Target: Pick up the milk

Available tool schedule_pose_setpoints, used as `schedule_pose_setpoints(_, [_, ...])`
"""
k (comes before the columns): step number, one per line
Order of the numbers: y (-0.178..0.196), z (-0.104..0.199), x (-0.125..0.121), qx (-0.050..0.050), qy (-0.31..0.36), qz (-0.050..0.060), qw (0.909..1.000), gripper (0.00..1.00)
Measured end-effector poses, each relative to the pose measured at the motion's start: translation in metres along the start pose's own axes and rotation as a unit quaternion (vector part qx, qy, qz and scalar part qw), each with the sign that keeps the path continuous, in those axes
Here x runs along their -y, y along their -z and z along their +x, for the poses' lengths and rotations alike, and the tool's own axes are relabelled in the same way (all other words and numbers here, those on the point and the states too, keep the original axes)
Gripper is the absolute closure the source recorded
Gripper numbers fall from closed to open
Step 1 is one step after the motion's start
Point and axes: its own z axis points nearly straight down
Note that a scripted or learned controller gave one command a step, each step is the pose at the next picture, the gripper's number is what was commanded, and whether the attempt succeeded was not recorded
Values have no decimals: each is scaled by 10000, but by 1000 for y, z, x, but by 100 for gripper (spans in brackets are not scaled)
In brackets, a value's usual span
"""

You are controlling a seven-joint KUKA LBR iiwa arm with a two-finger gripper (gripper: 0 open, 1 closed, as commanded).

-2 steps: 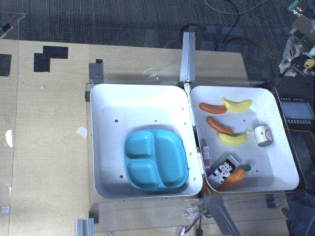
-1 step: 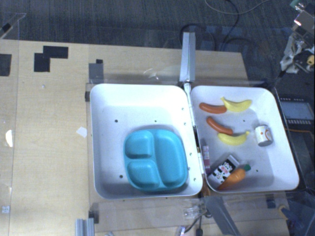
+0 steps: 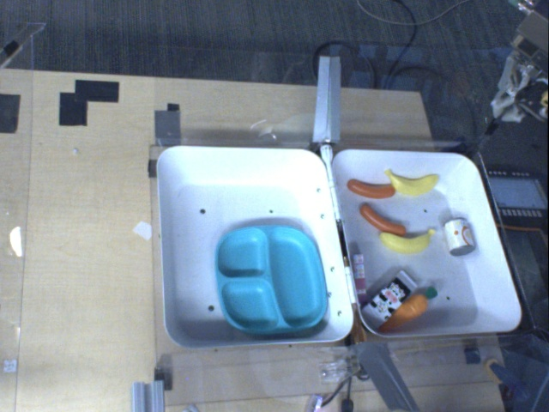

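Milk carton, small, black-and-white, lies at the lower left of the right bin, touching the carrot. Probably light and slightly crushable; best grasped across its flat sides. Gripper, upper right; its state cannot be told.

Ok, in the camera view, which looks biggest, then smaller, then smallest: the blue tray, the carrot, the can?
1. Blue tray, by far the largest.
2. Carrot.
3. Can, a little smaller than the carrot, though that gap is small.
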Motion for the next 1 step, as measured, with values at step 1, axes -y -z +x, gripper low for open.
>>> schedule_pose_setpoints(1, [11, 2, 0, -6, 47, -15, 10000, 100])
